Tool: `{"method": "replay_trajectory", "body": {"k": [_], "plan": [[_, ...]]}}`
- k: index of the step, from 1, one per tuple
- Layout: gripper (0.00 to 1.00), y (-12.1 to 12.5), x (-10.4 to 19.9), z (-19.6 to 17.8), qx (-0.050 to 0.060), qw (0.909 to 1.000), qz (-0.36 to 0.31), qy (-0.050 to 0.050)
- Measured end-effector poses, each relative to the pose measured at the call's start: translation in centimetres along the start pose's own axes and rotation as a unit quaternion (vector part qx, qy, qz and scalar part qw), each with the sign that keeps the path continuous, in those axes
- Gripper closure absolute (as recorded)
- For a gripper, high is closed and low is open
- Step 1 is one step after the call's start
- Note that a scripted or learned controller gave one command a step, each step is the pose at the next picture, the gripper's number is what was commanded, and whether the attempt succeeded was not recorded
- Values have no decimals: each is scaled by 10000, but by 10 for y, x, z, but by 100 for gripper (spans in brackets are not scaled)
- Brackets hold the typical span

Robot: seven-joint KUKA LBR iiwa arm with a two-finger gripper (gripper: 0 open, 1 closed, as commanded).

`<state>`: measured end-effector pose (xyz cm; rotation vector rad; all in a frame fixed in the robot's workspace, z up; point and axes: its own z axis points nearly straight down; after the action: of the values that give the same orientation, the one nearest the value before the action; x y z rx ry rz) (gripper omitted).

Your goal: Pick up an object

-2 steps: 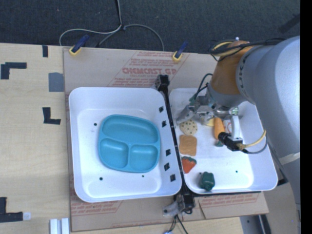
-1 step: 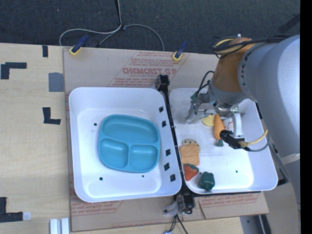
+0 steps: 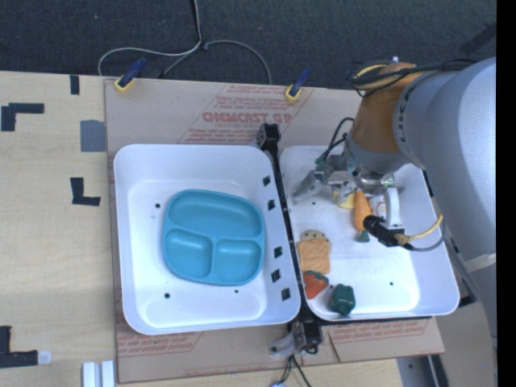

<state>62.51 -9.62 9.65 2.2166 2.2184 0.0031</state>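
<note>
In the right bin [image 3: 435,293], near its upper middle, a small orange carrot-shaped piece [image 3: 360,209] is seen lying on the white floor, directly beneath the wrist of the arm. Its long axis runs roughly up and down the view, tilted slightly, and a yellowish scrap [image 3: 347,197] is found touching or just beside its upper end. The gripper [image 3: 334,176] is placed just above and to the left of this piece, low over the bin floor, with metal finger parts reaching toward the divider between the bins. Whether anything is clamped cannot be told, since the wrist hides much of the tool; nothing is visibly held.

The nearest object is judged to be the orange piece, lying a short way down and to the right of the tool; a closing across its short width would be called for.

Farther off, toward the bin's lower left, a tan waffle-like piece [image 3: 314,254], a red and orange piece [image 3: 315,283] and a dark green piece [image 3: 343,298] are gathered. A blue divided plate [image 3: 214,237] is held in the left bin [image 3: 133,216].
</note>
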Motion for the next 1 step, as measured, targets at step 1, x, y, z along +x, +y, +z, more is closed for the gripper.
{"method": "replay_trajectory", "body": {"k": [1], "plan": [[0,45,-10,12,10,10000,-11,13]]}}
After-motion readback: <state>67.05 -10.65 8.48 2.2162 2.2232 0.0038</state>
